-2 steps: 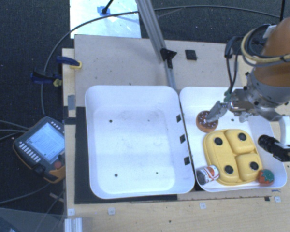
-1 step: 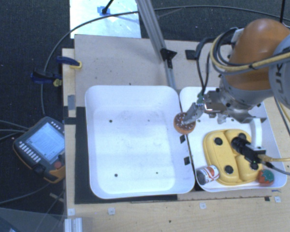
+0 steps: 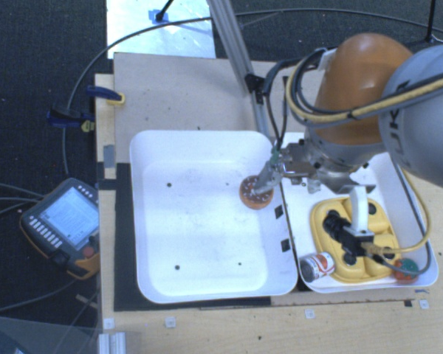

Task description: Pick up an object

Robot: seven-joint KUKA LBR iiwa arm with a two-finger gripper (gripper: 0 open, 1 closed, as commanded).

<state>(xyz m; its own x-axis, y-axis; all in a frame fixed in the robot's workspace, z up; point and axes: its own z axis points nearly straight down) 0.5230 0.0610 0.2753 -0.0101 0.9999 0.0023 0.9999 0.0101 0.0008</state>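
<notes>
Surface (image 3: 177, 94) bearing white bin (image 3: 155, 220) | brown disc (image 3: 255, 195) by its arm-side wall | tool (image 3: 267, 177) touching disc's upper-right | grip state unclear

The gripper (image 3: 266, 184) is showing dull grey metal, and the round disc (image 3: 255, 195) right beneath it is showing reddish brown with darker speckles. The bin (image 3: 192, 227) under the gripper is gleaming white, dotted with a few dark specks. On the arm's side of the gripper, the other bin (image 3: 301, 231) is showing white too, carrying a yellow moulded tray (image 3: 384, 234), a red-and-white can (image 3: 317, 265) and a small red-and-green item (image 3: 406, 271). Above the gripper, the arm's band (image 3: 362, 72) is glowing orange.
</notes>
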